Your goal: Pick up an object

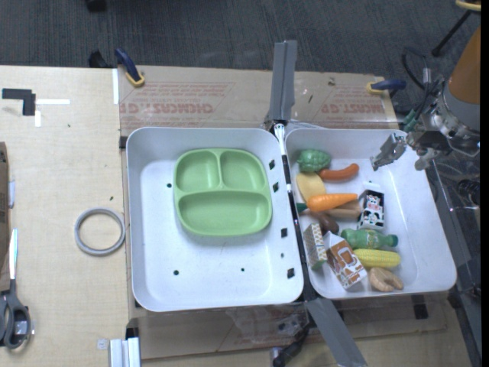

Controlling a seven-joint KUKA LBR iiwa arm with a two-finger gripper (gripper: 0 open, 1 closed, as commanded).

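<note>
The right bin holds a pile of toy food along its left side: a green vegetable, an orange sausage, a carrot, a cow-print milk carton, a green bottle, a corn cob and an orange carton. My gripper hangs over the bin's upper right part, up and to the right of the milk carton. Its fingers are spread, open, with nothing between them.
The left bin holds a green divided plate. On the bench to the left lie a grey tape ring and scissors. A grey bar stands behind the seam between the bins.
</note>
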